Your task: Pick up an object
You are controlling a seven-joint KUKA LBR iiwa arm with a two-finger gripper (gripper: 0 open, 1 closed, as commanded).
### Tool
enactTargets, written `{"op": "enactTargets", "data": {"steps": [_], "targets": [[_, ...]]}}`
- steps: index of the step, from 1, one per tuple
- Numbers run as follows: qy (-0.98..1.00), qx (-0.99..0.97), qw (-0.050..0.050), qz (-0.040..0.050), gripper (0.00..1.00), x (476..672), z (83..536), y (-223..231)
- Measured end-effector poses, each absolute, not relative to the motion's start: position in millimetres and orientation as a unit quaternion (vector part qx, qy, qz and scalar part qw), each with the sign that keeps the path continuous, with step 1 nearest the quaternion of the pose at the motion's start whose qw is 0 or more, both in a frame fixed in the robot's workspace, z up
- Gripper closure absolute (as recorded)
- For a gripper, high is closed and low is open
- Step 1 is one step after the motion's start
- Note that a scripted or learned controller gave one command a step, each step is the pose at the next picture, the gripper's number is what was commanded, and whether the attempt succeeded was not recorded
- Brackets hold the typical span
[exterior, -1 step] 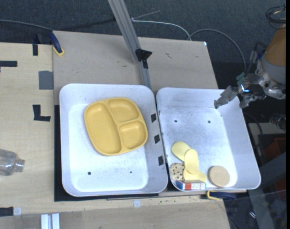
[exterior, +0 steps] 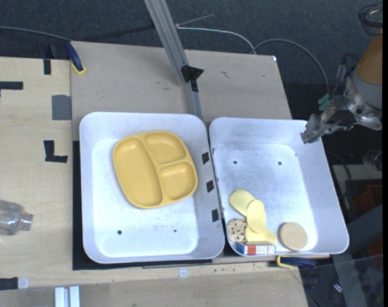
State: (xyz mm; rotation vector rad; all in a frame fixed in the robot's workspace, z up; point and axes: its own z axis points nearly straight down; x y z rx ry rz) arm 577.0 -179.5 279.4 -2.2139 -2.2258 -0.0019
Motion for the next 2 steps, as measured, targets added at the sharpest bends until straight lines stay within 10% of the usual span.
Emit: {"op": "enactTargets", "data": {"steps": [2], "targets": [[-0.707,-0.707,0.0,0.0022,1.0,665.2,206.3,-188.5]]}}
